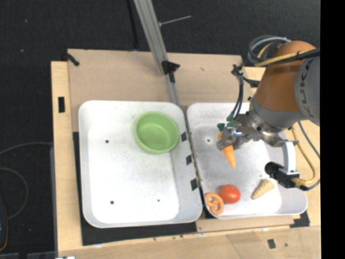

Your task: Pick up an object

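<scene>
An orange carrot (230, 154) hangs point-down over the upper middle of the right bin (205, 117). Its thick top sits between the fingers of my gripper (228, 136), which is shut on it. The grey and orange arm comes in from the right, above the bin. Lower in the same bin lie a red tomato (230, 193), an orange ring-shaped piece (214, 203) at the front left corner, and a cream wedge (262, 189).
A green bowl (157, 133) stands in the upper part of the left bin (108, 198). A slanted metal pole (153, 31) ends at the far end of the divider between the bins. A black fitting (276, 172) and cables hang off the arm at the right.
</scene>
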You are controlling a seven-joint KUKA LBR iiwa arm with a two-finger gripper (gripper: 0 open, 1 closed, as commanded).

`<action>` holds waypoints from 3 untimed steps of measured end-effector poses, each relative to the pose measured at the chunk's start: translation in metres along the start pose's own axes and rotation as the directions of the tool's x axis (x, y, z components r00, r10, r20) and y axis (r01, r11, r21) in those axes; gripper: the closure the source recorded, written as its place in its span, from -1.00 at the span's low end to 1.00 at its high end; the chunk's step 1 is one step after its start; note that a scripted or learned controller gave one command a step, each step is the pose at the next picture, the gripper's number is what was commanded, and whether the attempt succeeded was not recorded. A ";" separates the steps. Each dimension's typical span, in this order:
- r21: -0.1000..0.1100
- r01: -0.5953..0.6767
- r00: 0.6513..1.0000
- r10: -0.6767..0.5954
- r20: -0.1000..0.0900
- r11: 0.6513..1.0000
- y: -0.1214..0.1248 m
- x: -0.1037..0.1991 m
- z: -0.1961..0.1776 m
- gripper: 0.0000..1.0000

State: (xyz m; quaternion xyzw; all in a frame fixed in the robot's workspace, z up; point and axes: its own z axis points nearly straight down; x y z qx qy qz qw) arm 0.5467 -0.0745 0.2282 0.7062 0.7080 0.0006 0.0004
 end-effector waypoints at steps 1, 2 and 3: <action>-0.002 0.007 1.000 -0.007 -0.002 1.000 0.003 0.060 -0.012 1.00; 0.001 0.001 1.000 -0.001 0.000 1.000 0.011 0.104 -0.015 1.00; 0.000 0.006 1.000 -0.006 -0.002 1.000 0.014 0.156 -0.021 1.00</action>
